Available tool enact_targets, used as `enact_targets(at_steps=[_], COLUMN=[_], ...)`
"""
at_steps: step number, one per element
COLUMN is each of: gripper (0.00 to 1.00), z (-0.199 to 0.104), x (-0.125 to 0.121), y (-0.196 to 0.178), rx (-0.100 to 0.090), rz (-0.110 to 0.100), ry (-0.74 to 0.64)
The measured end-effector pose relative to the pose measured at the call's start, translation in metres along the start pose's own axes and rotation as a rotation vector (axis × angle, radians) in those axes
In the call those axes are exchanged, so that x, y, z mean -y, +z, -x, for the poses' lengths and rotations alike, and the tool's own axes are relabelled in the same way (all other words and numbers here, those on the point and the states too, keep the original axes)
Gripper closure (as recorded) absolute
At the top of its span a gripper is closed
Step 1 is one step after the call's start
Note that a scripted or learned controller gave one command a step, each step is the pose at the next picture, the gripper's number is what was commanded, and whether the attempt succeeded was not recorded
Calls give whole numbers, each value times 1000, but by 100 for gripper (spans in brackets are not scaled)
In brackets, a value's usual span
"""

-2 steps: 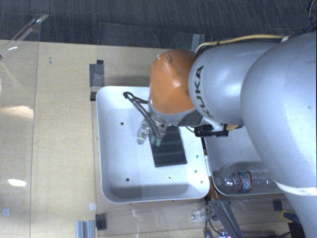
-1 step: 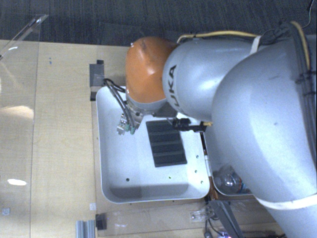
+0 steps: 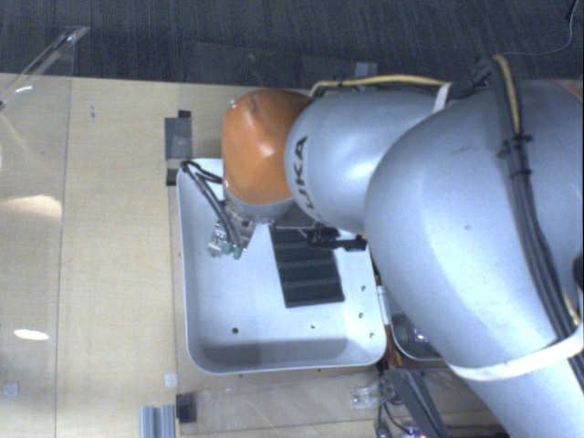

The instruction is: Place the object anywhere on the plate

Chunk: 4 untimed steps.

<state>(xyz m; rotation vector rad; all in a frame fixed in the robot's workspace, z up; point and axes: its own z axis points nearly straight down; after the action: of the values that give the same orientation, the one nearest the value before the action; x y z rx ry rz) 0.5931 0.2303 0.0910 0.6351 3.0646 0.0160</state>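
The grey arm [image 3: 438,199] reaches in from the right and covers most of the table's [image 3: 100,245] right half. Its orange band [image 3: 260,149] sits over the far left part of a shallow white bin [image 3: 265,354]. The claw lies beneath the wrist, hidden from above, so whether it is open or closed cannot be told. A dark, ribbed rectangular object [image 3: 308,267], possibly the task's thing, lies flat on the bin floor near the bin's centre, its far end passing under the arm; its surface shows parallel ridges running across its width. Cables [image 3: 212,194] with a small connector [image 3: 224,243] hang at the bin's left wall. The rim of a second container [image 3: 415,345] shows just right of the bin's near right corner.
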Motion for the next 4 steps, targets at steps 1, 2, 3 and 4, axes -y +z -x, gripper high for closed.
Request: enact_targets(at_steps=[1, 2, 3, 4], gripper=[100, 100, 0, 0], z=[15, -43, -43, -61], x=[-14, 12, 12, 20], y=[1, -99, -99, 0], rx=[0, -6, -6, -2], rz=[0, -5, -6, -1], ry=[11, -172, -172, 113])
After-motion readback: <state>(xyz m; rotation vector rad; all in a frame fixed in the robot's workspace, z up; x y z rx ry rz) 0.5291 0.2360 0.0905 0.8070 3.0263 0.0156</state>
